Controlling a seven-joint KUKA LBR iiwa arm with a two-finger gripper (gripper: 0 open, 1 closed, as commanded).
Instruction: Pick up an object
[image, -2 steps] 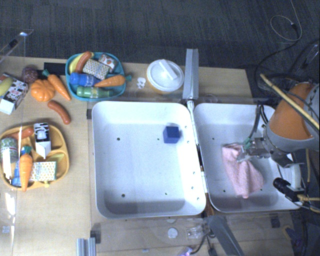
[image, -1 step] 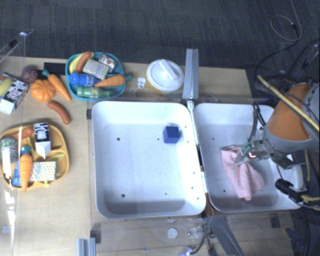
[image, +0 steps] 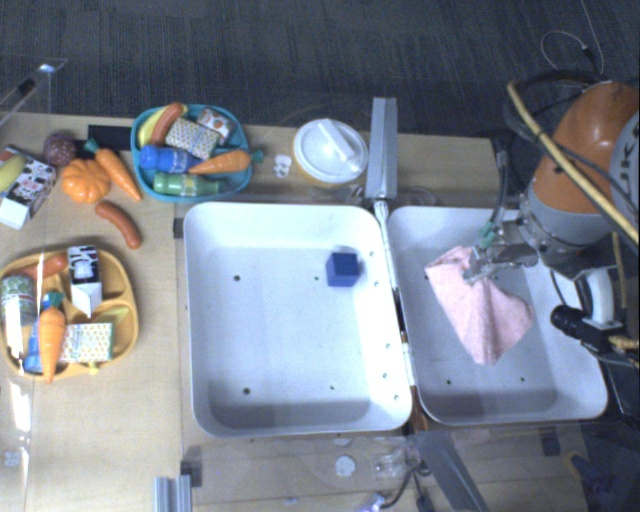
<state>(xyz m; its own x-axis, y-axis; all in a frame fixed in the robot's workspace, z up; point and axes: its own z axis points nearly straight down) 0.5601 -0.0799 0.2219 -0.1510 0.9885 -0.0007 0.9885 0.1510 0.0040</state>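
The gripper (image: 487, 262) sits low over the right bin (image: 570, 395), at the upper edge of a crumpled pink cloth (image: 480, 305). Whether it is wide, narrow or holding the fabric cannot be told from this slant.

The cloth lies mainly toward five to six o'clock from the gripper, its long axis running from about ten o'clock to five o'clock across the bin floor.

A small blue block (image: 343, 268) rests in the left bin (image: 210, 400), well apart at nine o'clock from the gripper, beyond the wall between the bins. The cloth looks the likelier target, judged by nearness alone.
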